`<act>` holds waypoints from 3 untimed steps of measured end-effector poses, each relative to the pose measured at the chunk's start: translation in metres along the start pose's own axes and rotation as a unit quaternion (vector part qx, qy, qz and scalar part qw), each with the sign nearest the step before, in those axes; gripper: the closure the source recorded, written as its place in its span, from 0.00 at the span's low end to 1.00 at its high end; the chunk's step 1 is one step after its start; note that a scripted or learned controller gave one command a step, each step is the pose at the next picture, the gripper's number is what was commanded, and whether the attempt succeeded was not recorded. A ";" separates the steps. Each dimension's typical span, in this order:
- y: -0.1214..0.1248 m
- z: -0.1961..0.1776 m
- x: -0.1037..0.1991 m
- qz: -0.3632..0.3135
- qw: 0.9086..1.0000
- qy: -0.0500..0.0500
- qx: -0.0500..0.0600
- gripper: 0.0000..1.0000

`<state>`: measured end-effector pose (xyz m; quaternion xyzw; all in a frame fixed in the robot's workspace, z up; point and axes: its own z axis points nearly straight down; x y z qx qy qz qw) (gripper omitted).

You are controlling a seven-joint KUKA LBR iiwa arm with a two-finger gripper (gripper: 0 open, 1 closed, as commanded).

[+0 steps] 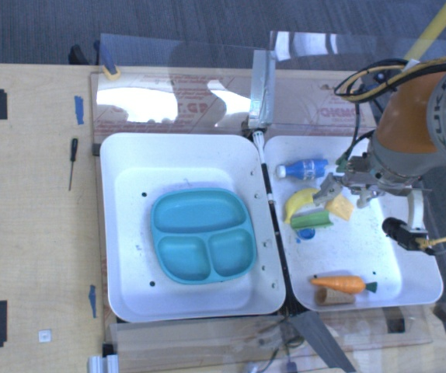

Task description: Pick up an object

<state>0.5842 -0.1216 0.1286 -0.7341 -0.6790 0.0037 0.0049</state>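
Note:
My gripper (345, 193) hovers over the upper middle of the right bin (417, 286). Its two fingers stand apart, so it is open. A pale yellow wedge (341, 207) lies just below and between the fingertips, not clamped. Left of it lie a yellow banana-shaped piece (300, 202) and a green stick (313, 220), with a small blue cap (306, 234) under them. A blue bottle (303, 169) lies on its side near the bin's back wall. An orange carrot (339, 284) rests at the front, on a tan block (336, 297).
The left bin (122, 169) holds a teal divided plate (203, 234). A metal divider (270, 200) separates the bins. The arm's grey wrist and orange band (405, 127) hang over the right bin's back right, with black cables around them.

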 end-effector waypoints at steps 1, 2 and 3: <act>0.017 0.042 -0.016 -0.018 1.000 0.000 -0.008 0.00; 0.019 0.032 -0.016 -0.018 1.000 -0.001 -0.009 1.00; 0.014 -0.059 0.078 0.008 1.000 0.001 -0.009 1.00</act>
